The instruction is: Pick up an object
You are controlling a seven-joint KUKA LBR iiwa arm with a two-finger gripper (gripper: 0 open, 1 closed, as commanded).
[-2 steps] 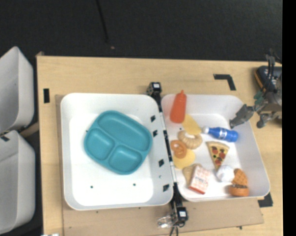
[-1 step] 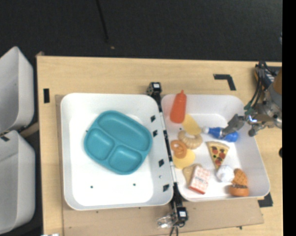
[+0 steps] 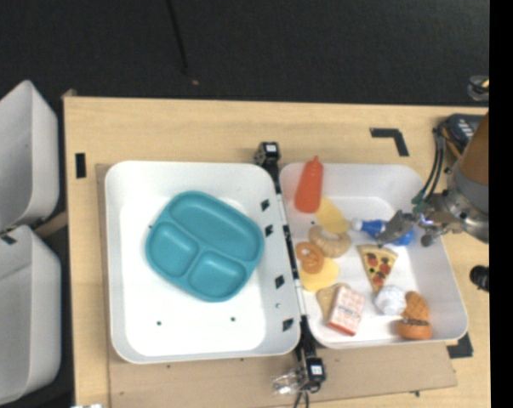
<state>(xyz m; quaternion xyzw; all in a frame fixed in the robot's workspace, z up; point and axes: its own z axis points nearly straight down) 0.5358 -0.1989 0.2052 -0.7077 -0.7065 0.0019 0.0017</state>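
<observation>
Objects: a heap of toy food lies in the right bin (image 3: 435, 266), none of it lifted. Taking the pizza slice (image 3: 378, 266) as the landmark: a blue piece (image 3: 373, 227) sits just above it, a white ball (image 3: 390, 299) and a brown pastry (image 3: 414, 315) just below and to its right.
More objects: left of the pizza slice lie a pretzel (image 3: 310, 256), a yellow slab (image 3: 322, 274), a small carton (image 3: 347, 310) lower down, and an orange bottle (image 3: 309, 185) well above near the bin's far wall.
Pincer: the pincer (image 3: 402, 226) hangs low over the bin, just above and right of the pizza slice, beside the blue piece; whether it is open or closed cannot be told, and nothing is seen in its grip.
Progress: the arm is in over the bin, but the pick itself looks undone; grasp and lift remain.
Left bin: the left bin (image 3: 128, 313), well to the left of the pizza slice, carries a teal divided plate (image 3: 205, 245).
Bench: the wooden bench (image 3: 86, 134) bears both bins.
</observation>
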